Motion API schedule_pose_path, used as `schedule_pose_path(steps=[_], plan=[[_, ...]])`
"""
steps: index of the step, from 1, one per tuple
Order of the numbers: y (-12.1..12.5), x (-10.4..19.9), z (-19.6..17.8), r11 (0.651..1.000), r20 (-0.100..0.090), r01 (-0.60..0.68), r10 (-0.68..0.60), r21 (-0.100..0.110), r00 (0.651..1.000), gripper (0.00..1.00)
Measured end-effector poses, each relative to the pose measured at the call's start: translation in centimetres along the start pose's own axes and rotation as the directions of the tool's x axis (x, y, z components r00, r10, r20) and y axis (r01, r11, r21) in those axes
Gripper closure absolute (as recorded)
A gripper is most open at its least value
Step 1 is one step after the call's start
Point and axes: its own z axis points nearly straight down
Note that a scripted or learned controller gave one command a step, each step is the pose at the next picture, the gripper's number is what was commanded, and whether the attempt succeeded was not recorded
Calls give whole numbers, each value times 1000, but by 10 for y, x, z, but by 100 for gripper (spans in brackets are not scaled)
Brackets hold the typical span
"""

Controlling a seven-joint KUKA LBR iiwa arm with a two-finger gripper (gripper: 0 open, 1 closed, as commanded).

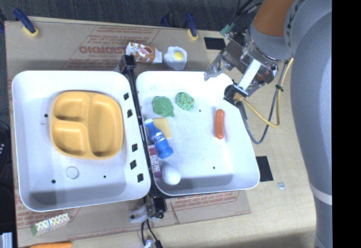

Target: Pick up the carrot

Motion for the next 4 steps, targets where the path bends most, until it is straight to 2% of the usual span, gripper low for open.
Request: schedule_pose_path(steps=[1, 2, 3, 4], plan=[[-21, 70, 57, 975, 4, -224, 224, 4, 975, 0], [36, 52, 221, 981, 1, 196, -196, 2, 981, 0], [35, 53, 211, 980, 2, 201, -201, 6, 980, 100], [19, 31, 61, 994, 0, 111, -111, 0, 994, 100]])
